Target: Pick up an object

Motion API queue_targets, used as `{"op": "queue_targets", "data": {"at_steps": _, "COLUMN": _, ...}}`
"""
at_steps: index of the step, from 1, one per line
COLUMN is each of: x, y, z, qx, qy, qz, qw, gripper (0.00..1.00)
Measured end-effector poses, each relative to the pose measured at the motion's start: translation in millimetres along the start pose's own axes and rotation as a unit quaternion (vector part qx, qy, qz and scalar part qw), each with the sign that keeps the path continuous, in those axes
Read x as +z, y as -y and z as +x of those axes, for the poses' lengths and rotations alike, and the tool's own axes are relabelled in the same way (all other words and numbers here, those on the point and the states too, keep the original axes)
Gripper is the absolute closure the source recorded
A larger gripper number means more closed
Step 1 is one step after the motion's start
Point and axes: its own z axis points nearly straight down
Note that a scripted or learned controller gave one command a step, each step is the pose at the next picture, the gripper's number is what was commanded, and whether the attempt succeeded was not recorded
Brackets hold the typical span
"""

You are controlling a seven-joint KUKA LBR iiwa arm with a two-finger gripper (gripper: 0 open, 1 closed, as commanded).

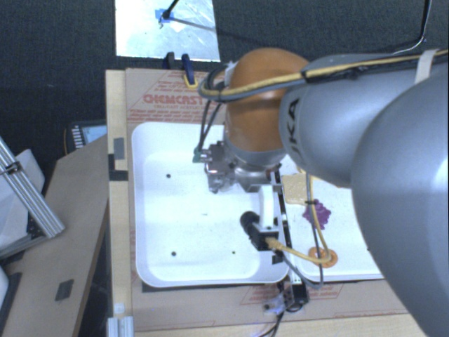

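Overhead view of the bench. The left bin (158, 209), a shallow white tray with a few small dark specks on its floor, serves as reference. Behind it lies a cardboard sheet (172, 98) printed in red with the word "CHEMCAST"; further red printing on the cardboard at the bin's near edge is too small to read. The grey arm (365, 118) enters from the right, its orange band (259, 111) above the bin's far right corner; black letters on the grey casing beside the band are only partly in view, reading "KU". The gripper (219, 177) hangs over the bin's right half, and from this angle its grip state is not discernible, nor is anything seen in its hold. To the right of the left bin, in the right bin (351, 255), lie the candidate objects: a tan square piece (296, 189) nearest the shared wall, a purple object (317, 213) just beyond it, and an orange ring (334, 258) toward the front.
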Motion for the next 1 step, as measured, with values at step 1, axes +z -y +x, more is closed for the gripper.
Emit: {"op": "queue_targets", "data": {"at_steps": 1, "x": 25.2, "y": 40.6, "z": -95.5, "qx": 0.002, "qy": 0.001, "qz": 0.002, "qw": 1.0, "gripper": 1.0}}
